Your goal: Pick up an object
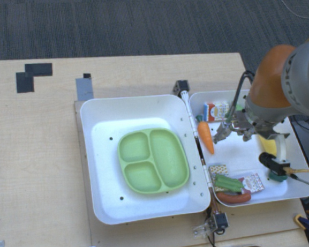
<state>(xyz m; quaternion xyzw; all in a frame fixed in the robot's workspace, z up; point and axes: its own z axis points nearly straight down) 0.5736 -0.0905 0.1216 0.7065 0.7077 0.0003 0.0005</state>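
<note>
Low in the right bin (303, 190): red sausage (234, 197), green pod (228, 183), small packets, partly overlapped. Orange carrot (205, 137) against the divider, centre frame. Gripper (226, 130) just right of it, above the bin floor; grasp impossible to tell, nothing seen held. Yellow item (269, 146) half hidden under arm. Green divided plate (153, 160) in left bin (92, 152).

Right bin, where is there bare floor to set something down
In the right bin, bare floor lies mid-bin, between the carrot, the hand and the packets below. The near end is crowded: green vegetable, red sausage, small packet.
</note>
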